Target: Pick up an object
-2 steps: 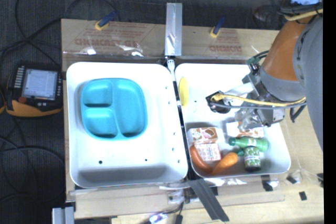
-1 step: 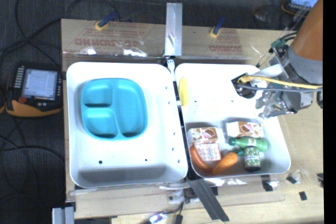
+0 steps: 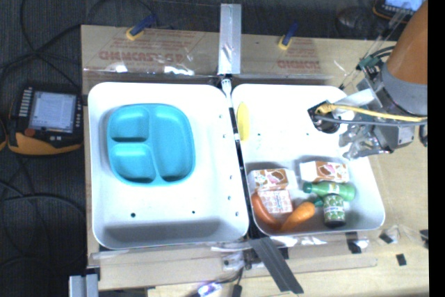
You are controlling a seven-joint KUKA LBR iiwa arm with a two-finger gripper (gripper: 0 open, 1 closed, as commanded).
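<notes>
Red letters run across the clear plastic sheet (image 3: pixel 149 52) behind the left bin (image 3: pixel 161 163), but they look backwards and too blurry to read. The small food packs (image 3: pixel 271 191) in the right bin have labels too tiny to read.

Blue divided tray (image 3: pixel 149 142) in left bin (image 3: pixel 97 170).
</notes>
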